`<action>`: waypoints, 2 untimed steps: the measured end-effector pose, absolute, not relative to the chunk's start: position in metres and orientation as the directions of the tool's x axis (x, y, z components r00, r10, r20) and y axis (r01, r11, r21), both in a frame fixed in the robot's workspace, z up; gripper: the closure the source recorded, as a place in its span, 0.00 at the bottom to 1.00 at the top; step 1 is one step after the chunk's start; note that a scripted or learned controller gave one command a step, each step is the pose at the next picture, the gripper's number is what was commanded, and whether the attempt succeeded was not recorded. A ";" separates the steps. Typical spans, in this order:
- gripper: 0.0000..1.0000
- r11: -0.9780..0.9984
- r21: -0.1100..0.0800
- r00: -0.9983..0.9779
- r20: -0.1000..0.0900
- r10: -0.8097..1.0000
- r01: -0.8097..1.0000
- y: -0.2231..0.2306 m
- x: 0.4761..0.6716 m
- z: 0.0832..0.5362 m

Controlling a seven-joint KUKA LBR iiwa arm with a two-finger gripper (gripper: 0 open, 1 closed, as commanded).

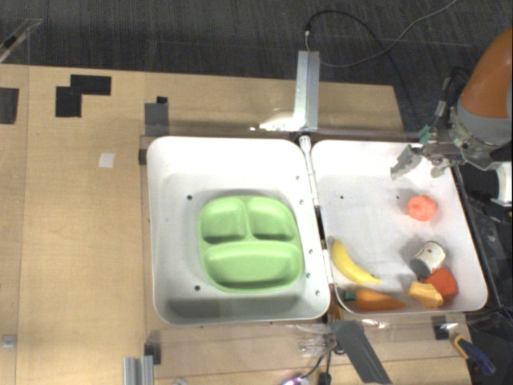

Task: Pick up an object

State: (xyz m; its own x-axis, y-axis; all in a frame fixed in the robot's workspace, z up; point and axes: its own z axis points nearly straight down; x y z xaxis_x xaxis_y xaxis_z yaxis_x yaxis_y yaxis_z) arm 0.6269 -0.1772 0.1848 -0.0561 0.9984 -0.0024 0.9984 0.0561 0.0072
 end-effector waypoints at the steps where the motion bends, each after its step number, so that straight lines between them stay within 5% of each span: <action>1: 0.00 0.028 0.007 -0.028 -0.002 1.000 1.000 -0.206 0.581 0.105; 2: 0.00 0.107 0.010 -0.107 -0.003 0.994 0.994 -0.206 0.500 0.090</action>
State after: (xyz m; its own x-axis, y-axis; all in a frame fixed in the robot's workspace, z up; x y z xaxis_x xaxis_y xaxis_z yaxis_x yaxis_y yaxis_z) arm 0.5002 -0.2063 0.0905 -0.1073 0.9942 -0.0031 0.9942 0.1073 0.0096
